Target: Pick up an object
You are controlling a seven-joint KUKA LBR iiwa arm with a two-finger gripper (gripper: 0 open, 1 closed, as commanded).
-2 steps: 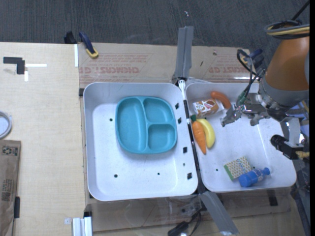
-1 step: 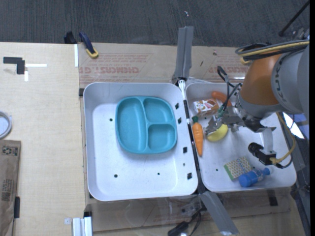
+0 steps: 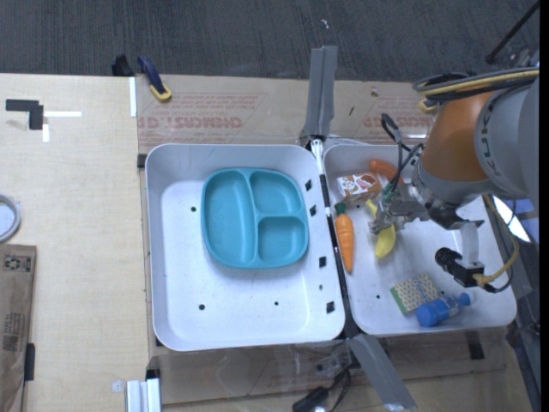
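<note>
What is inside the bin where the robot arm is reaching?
The right bin holds a carrot, a banana, a small carton, a blue bottle and a checked packet. The arm covers the bin's far right part, so anything there is hidden.

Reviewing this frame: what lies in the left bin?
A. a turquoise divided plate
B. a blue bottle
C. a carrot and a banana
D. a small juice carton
A. The turquoise divided plate sits alone in the left bin; the carrot, banana, blue bottle and small carton all lie in the right bin.
</note>
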